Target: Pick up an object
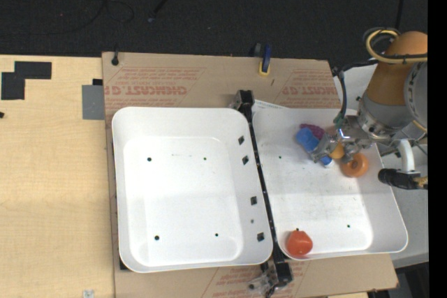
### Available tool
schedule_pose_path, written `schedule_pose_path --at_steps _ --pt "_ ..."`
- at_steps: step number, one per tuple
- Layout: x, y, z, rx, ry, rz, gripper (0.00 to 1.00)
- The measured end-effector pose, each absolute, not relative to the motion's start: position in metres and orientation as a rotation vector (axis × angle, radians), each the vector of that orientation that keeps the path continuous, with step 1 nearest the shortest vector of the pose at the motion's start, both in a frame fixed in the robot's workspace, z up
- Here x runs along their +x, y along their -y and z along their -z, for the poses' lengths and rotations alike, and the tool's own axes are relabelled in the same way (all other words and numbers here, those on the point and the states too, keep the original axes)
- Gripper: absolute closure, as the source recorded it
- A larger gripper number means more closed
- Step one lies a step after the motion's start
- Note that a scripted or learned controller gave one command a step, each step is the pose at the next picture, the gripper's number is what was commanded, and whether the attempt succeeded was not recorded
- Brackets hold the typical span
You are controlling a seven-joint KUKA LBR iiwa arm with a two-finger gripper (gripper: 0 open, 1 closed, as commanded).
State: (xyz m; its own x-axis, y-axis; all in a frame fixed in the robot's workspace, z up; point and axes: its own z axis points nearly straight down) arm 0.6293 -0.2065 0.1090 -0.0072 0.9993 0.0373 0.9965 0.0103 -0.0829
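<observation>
My gripper (333,149) reaches down into the right bin (328,220) from the right, near the bin's far right part. A blue object (306,139) lies just to its left, with a purple piece (315,130) behind the blue one. An orange ball (355,165) sits just right of and below the gripper tip. A red round object with a small stem (299,243) rests at the bin's front left corner, well away from the gripper. Whether the gripper touches the blue object or the ball is hard to see.
The left bin (183,188) stands beside the right one, with a black divider strip (253,171) between them. Both rest on a cardboard sheet (181,84). A blue and yellow clamp (264,59) sits at the cardboard's far edge. A black handle (399,179) sticks out beside the arm.
</observation>
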Motion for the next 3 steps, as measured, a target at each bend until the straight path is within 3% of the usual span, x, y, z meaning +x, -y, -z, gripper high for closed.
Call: schedule_pose_path --at_steps 1,2,3 --pt "0.635 0.136 -0.123 -2.214 2.225 0.0 1.0" --pt "0.646 0.135 -0.265 -2.226 2.231 0.01 1.0" --pt "0.589 0.068 -0.21 -2.214 2.219 -0.007 1.0"
